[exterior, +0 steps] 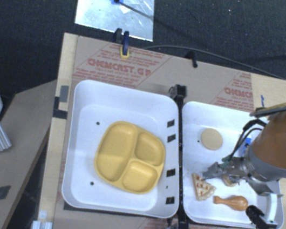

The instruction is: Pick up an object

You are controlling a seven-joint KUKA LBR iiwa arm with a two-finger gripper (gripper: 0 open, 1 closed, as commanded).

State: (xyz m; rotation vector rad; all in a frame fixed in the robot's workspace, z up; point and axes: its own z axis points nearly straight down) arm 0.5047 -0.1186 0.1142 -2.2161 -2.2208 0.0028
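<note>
**Drumstick lies in the right bin, near its front wall**

Drumstick (232,201) is a toy chicken leg, golden brown and glossy, lying on its side on the floor of the right bin (196,121). Its fat rounded end points to the view's right and its thin bone end to the left. Just beside that thin end sits a pizza slice (202,187), a tan wedge with red spots, its tip close to the drumstick but apart from it. Farther back in the same bin rests a round tan cookie (211,139), flat and pale, well apart from both.

The gripper (219,171) hangs over the right bin, between the cookie and the pizza slice, with the grey arm and its orange band coming in from the right. Something brownish shows just under the wrist; what it is cannot be told. Whether the jaws are released or clenched cannot be told from this angle.

The left bin (83,128) holds a yellow divided tray (130,156) with three compartments.
</note>
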